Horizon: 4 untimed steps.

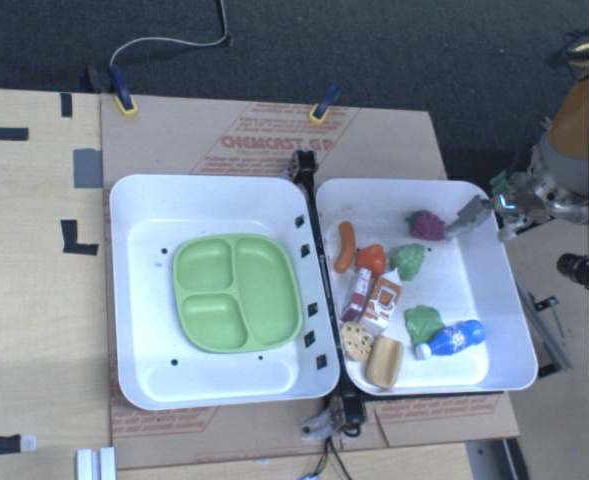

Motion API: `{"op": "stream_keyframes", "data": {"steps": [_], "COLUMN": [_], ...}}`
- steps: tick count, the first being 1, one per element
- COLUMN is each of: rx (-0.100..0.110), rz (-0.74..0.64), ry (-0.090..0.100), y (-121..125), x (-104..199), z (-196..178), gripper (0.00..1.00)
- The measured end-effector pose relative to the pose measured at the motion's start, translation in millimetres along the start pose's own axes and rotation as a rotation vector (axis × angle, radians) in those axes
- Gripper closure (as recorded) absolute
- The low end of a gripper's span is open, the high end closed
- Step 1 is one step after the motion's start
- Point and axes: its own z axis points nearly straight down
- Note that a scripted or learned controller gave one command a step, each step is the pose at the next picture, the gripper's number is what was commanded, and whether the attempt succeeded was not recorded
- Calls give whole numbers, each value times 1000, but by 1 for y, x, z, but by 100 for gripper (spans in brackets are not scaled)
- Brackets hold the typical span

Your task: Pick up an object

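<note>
Just beside the end effector (477, 211), whose state I could not tell, sat a purple toy (427, 226); an off-centre descent risked nudging it away.

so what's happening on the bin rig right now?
The gripper sits at the right bin's upper right rim, with nothing visibly between its fingers. The toy food is still in that bin: purple piece, hot dog, green pieces, blue bottle, cookie and others. The left bin holds a green divided plate. No pick yet.
</note>
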Motion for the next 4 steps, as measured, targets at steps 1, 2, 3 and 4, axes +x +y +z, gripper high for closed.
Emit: {"op": "stream_keyframes", "data": {"steps": [1, 2, 3, 4], "rx": [-6, -6, -7, -6], "rz": [-2, -2, -3, -3], "ry": [-1, -1, -5, -5], "y": [53, 91, 91, 91], "x": [26, 41, 41, 41], "z": [138, 139, 128, 128], "gripper": [0, 0, 100, 0]}}
